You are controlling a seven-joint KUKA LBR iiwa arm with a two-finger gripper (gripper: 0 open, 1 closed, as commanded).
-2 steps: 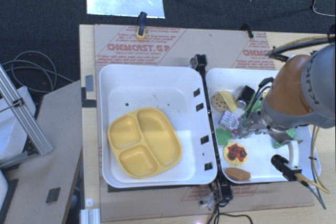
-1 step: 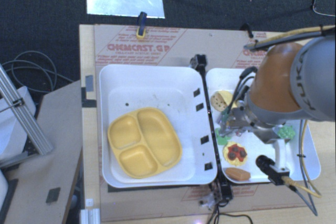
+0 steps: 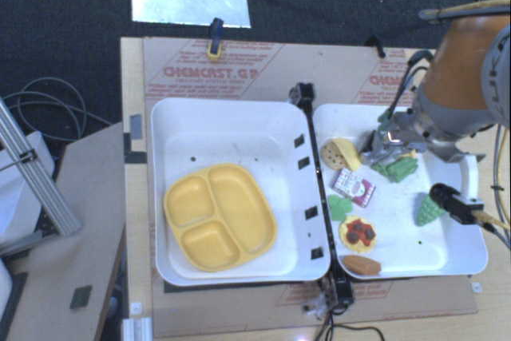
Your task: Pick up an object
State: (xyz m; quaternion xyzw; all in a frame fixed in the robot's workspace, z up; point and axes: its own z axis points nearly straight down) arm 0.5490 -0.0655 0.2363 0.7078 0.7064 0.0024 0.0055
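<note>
Hand (image 3: 382, 149) over green toy (image 3: 397, 168)

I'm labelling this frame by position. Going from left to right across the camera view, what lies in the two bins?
Yellow divided plate in the left bin → cookie → small pizza → gripper → green cone-shaped toy, the last four over the right bin.

Yellow 3-compartment tray (image 3: 219, 215) in left bin (image 3: 231, 114)

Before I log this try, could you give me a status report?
Gripper low in right bin, beside green toy. Nothing seen held. Cookie close by.
</note>
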